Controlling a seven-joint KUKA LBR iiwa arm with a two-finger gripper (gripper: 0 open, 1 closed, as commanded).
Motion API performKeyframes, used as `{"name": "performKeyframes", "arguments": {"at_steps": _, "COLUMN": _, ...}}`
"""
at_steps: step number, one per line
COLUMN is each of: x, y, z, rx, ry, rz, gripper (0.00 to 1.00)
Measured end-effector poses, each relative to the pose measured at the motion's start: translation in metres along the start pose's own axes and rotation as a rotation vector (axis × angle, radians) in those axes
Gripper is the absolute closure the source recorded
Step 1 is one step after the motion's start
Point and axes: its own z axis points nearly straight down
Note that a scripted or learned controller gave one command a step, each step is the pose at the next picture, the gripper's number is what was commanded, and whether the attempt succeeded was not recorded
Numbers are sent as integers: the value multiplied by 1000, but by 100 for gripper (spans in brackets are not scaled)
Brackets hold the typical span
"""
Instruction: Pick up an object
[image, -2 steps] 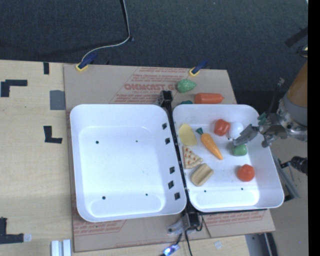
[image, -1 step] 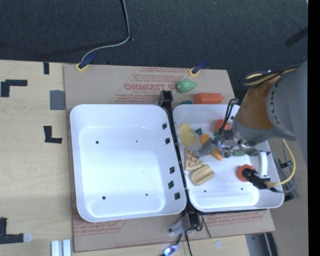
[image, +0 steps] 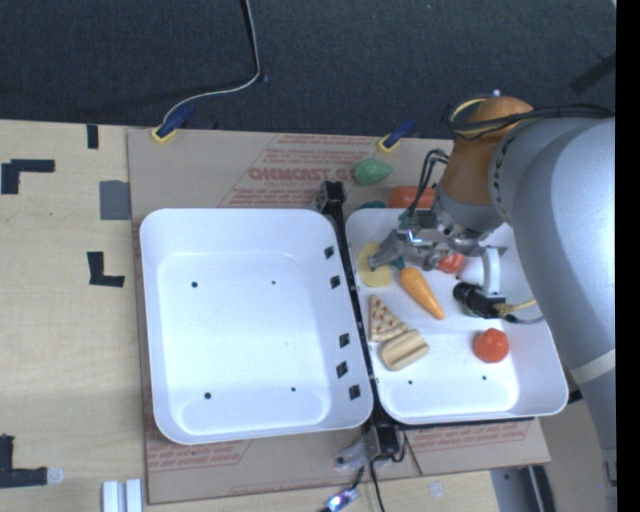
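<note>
Since the toys crowd the right bin (image: 540, 400), you find bread (image: 404, 349) and tomato (image: 491, 345) nearest, then the carrot (image: 421, 290); farther back the gripper (image: 400, 250) hangs low over a yellow piece (image: 372, 272), likely its target. Whether it's spread or pinching, you can't tell.

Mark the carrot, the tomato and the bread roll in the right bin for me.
carrot (image: 421, 290): camera view, middle of its orange body.
tomato (image: 491, 345): camera view, centre of its red top.
bread roll (image: 404, 350): camera view, middle of its tan crust.
</note>
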Motion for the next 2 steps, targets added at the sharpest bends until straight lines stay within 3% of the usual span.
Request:
{"name": "performKeyframes", "arguments": {"at_steps": 1, "x": 25, "y": 13, "z": 0, "rx": 4, "ry": 1, "rz": 2, "gripper": 0}}
{"name": "performKeyframes", "arguments": {"at_steps": 2, "x": 23, "y": -27, "z": -1, "rx": 6, "ry": -1, "rz": 5, "gripper": 0}}
